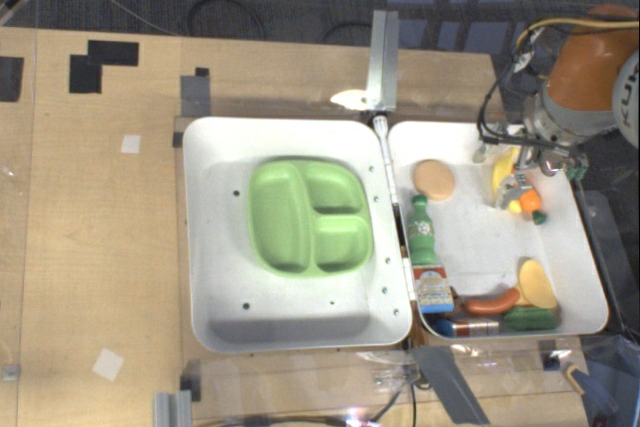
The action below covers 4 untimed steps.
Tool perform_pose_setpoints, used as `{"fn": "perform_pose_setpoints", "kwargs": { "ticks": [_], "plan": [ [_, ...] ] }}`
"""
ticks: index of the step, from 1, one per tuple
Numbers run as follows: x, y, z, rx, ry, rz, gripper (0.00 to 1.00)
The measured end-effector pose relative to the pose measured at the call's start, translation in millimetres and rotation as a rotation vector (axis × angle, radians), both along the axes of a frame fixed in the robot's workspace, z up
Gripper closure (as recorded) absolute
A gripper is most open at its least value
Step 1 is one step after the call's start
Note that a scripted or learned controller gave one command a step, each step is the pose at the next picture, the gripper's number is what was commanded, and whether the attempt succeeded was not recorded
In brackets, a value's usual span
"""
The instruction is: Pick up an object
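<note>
While my gripper (517, 183) hangs at far edge of right bin (590, 315), can't tell grip state. Green bottle (421, 231) along left wall: stiff, slick, take body. Tan bun (434, 179) mid-far: light, soft. Orange piece (530, 202) beside gripper: tiny, rolls, pinch middle.

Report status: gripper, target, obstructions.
Gripper low in right bin, over yellow and orange items. Nothing visibly held. Bottle, cookie apart, clear.
</note>
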<state>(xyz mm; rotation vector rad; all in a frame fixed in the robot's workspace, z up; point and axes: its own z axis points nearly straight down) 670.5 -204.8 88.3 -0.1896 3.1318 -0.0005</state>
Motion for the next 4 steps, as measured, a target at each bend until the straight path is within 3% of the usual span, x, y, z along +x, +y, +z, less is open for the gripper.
{"fn": "perform_pose_setpoints", "kwargs": {
  "ticks": [1, 2, 3, 4],
  "plan": [
    [6, 1, 17, -0.005, -0.022, 0.003, 1.00],
    [4, 1, 15, -0.003, -0.012, 0.004, 0.00],
    [-2, 3, 1, -0.001, -0.008, -0.012, 0.00],
    [2, 3, 17, -0.004, -0.023, -0.009, 1.00]
  ]
}}
